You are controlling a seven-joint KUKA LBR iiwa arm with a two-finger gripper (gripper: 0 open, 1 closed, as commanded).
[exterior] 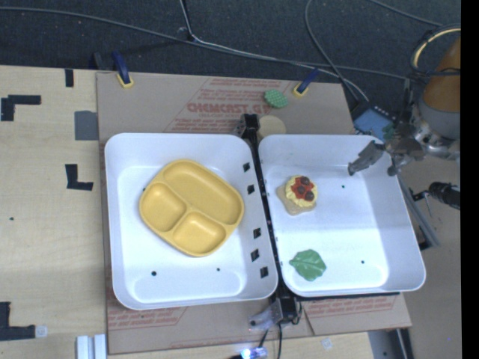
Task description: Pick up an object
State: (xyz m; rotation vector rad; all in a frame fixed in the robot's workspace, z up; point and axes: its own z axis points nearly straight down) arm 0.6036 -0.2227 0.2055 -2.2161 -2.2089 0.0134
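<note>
In the right bin [389, 223] a small tan toy pastry with red topping [300, 194] lies near the left wall. A green leaf-shaped toy [307, 264] rests closer to the front. A yellow divided plate [191, 206] sits in the left bin [123, 170]. My gripper [378, 162] hangs over the right bin's back right corner, open, its two fingers spread with nothing between them. It stands well to the right of the pastry and apart from it.
A small green toy [275, 97] lies on the cardboard behind the bins, next to a pale disc. A black divider with clips [258, 200] runs between the bins. Cables cross the dark floor at the back.
</note>
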